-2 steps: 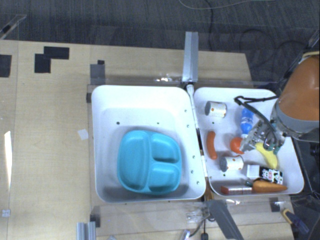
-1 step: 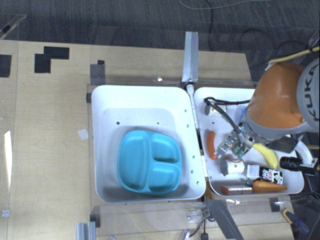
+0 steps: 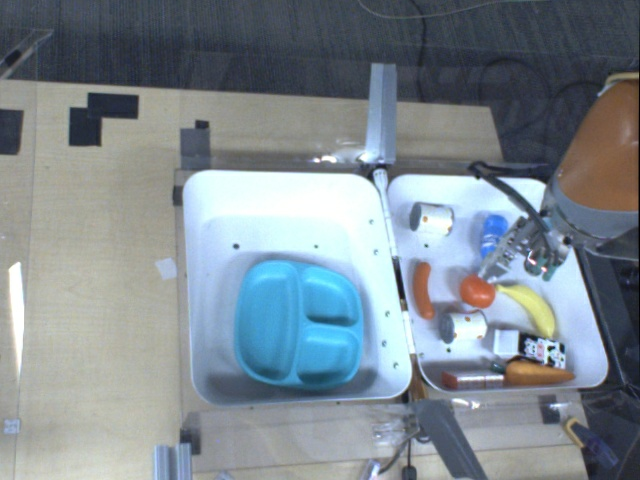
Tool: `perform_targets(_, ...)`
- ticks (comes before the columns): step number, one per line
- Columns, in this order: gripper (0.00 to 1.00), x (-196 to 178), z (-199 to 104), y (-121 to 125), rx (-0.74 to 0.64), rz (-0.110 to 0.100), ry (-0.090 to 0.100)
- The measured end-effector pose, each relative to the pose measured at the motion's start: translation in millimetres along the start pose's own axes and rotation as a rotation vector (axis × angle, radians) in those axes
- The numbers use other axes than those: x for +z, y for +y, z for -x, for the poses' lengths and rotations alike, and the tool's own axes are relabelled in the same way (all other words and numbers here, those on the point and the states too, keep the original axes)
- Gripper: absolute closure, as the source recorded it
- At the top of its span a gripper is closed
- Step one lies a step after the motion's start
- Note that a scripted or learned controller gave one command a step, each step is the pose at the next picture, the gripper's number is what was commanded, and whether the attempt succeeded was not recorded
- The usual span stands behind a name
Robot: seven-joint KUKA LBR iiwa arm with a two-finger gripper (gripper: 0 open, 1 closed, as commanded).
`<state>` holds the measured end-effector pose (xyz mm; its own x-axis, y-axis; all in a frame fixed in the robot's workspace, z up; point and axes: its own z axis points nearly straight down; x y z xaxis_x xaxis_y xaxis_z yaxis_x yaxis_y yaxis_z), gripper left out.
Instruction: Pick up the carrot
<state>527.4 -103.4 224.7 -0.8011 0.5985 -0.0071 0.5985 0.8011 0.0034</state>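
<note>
The two-finger metal gripper [image 3: 505, 258] hangs over the right shallow white bin [image 3: 598, 353], tilted down toward the left, its tips just above a small round orange-red tomato-like fruit [image 3: 477, 291]. Whether it is released or clenched cannot be told from this angle, and nothing can be seen between its tips. Behind it the grey arm with its orange band [image 3: 600, 163] reaches in from the right.

A blue and white bottle [image 3: 492, 234] lies just beside the gripper on its upper left. A yellow banana [image 3: 534, 307] curves just right of the round fruit. Below the fruit a small white cylinder [image 3: 465, 326] lies on its side, and another white cylinder [image 3: 432, 219] lies near the bin's far left corner. A red-orange sausage-shaped piece [image 3: 424, 289] lies along the left wall.

The orange tapered carrot [image 3: 538, 373] lies flat at the bin's near edge, well apart from the gripper, with a small black and white carton [image 3: 541, 350] just above it and a dark red marker-like stick [image 3: 472, 378] to its left.

The left shallow white bin [image 3: 205, 228] holds a light blue divided plastic plate [image 3: 297, 321].
</note>
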Motion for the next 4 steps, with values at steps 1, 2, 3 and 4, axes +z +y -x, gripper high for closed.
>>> perform_targets(1,1.00,17,15,13,0.149,-0.001,0.002)
perform_targets(2,1.00,6,15,15,0.144,0.003,-0.004)
perform_targets(3,1.00,132,16,-31,0.188,-0.001,0.001)
perform_targets(4,1.00,133,2,-40,0.321,0.009,-0.012)
